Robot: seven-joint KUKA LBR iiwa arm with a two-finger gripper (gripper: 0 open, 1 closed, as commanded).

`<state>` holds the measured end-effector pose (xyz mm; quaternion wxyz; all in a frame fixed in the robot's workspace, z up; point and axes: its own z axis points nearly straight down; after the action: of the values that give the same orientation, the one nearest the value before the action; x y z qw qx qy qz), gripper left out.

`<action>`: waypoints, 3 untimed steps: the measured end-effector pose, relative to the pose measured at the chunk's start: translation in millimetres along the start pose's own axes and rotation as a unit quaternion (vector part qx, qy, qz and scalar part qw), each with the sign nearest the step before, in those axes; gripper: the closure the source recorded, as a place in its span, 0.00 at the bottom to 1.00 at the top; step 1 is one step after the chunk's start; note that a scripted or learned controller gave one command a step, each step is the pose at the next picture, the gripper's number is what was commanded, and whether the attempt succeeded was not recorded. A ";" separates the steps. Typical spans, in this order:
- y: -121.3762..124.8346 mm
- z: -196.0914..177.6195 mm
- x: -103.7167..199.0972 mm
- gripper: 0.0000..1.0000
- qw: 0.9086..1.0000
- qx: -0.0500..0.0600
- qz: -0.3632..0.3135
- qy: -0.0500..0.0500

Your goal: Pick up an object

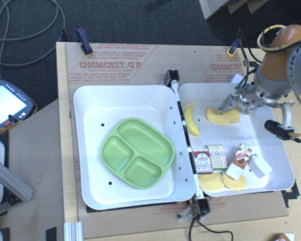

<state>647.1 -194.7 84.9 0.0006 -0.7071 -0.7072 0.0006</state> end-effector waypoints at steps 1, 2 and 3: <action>-9.7 -0.1 0.3 0.00 1.000 0.000 0.000 0.000; -21.6 0.0 -10.1 0.00 1.000 0.000 0.000 0.000; -9.1 0.0 15.1 0.00 1.000 -0.002 -0.001 0.000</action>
<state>638.1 -179.6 84.9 -0.0009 -0.7066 -0.7076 -0.0004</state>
